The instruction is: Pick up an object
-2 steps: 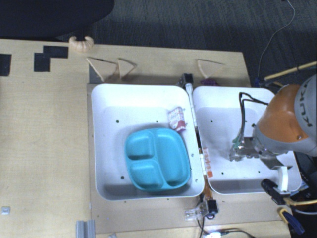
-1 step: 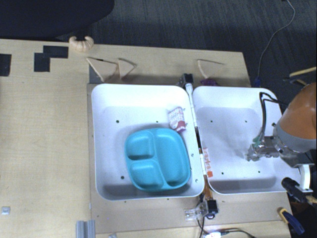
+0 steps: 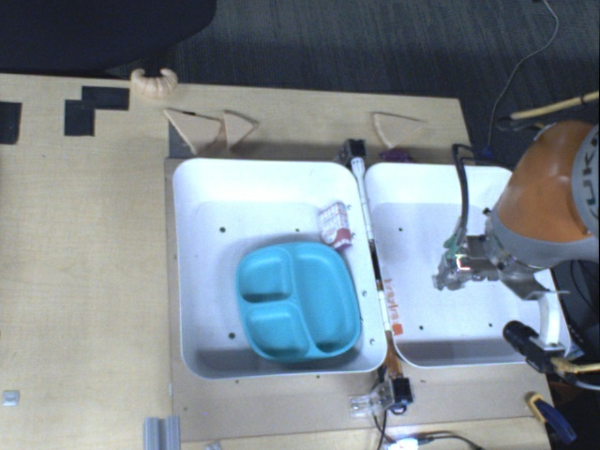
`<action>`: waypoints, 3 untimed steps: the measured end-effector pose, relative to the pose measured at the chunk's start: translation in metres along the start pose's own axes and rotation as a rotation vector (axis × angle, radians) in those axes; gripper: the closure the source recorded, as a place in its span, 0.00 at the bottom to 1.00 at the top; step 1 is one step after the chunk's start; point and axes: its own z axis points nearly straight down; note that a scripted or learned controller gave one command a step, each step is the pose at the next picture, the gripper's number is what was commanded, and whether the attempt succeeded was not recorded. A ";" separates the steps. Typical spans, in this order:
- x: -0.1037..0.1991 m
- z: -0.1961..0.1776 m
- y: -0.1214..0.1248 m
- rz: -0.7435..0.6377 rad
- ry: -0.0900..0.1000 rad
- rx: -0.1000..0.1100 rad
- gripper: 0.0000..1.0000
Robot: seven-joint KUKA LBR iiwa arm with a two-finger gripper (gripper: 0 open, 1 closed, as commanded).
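A light wooden bench [image 3: 84,279] carries two shallow white plastic bins set side by side, touching along a shared middle rim. The left bin [image 3: 202,251] holds a turquoise plastic plate with three compartments [image 3: 298,300], lying flat toward the bin's near right corner, its right edge close to the wall. Just beside the plate's far right rim lies a small crinkled white-and-red packet [image 3: 335,225]; it carries print, but the lettering is too small to read. Along the near half of the rim between the bins runs a strip with red markings [image 3: 389,306], also not legible.

The grey arm with its orange band [image 3: 548,190] reaches over the right bin [image 3: 412,251] from that bin's right side. The two-finger gripper [image 3: 456,272] hangs low above the white floor, near the bin's middle and a little toward the right wall; whether it is spread or pressed together cannot be told, since the tips blur into the wrist hardware. A dark cable [image 3: 461,195] loops from the wrist toward the far rim.

Open floor lies along the left bin's far and left sides, and across the right bin's left half.
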 end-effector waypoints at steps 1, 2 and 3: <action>-0.041 0.035 -0.002 0.003 -0.002 0.003 1.00; 0.040 0.001 0.040 0.000 0.000 0.001 1.00; -0.032 0.019 0.006 0.002 -0.002 0.002 1.00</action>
